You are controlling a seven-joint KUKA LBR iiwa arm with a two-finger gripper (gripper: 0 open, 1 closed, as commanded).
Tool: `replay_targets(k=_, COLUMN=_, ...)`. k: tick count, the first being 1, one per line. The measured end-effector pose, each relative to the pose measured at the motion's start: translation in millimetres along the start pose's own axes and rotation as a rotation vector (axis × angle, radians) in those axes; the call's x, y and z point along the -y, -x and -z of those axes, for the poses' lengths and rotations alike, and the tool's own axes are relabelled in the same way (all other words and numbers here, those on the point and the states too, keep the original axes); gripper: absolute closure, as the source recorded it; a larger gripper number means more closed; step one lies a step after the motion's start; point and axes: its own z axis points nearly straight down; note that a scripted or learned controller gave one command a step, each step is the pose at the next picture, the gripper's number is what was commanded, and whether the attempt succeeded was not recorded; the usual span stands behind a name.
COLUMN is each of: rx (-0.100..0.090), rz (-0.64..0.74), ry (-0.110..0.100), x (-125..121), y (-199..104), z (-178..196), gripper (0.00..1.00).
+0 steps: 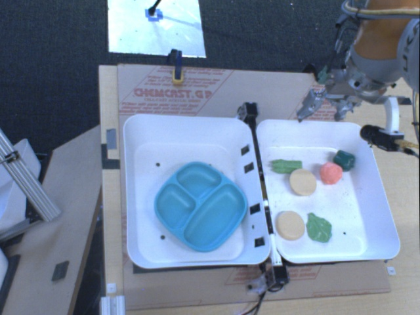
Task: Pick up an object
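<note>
My gripper [325, 108] hangs above the far rim of the right bin [374, 241], open, with nothing between its fingers. In that bin lie several small objects: a green strip [287, 166], a tan disc [303, 182], a pink ball [331, 173], a dark teal piece [344, 159], a second tan disc [290, 225] and a green leaf-shaped piece [319, 228]. All of them sit nearer the camera than the gripper, apart from it.
The left bin [141, 176] holds a blue divided plate [200, 205]. A black clip strip [256, 176] joins the two bins. Cardboard [197, 90] lies beneath them, with a yellow clamp [177, 74] at its far edge. A black fitting [377, 136] sticks out at the right bin's far right rim.
</note>
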Motion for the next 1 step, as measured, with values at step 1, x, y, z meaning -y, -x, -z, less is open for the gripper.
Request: replay_targets(k=1, rx=0.001, rz=0.001, ry=0.012, x=-1.6, y=-0.1, z=8.0, gripper=0.0)
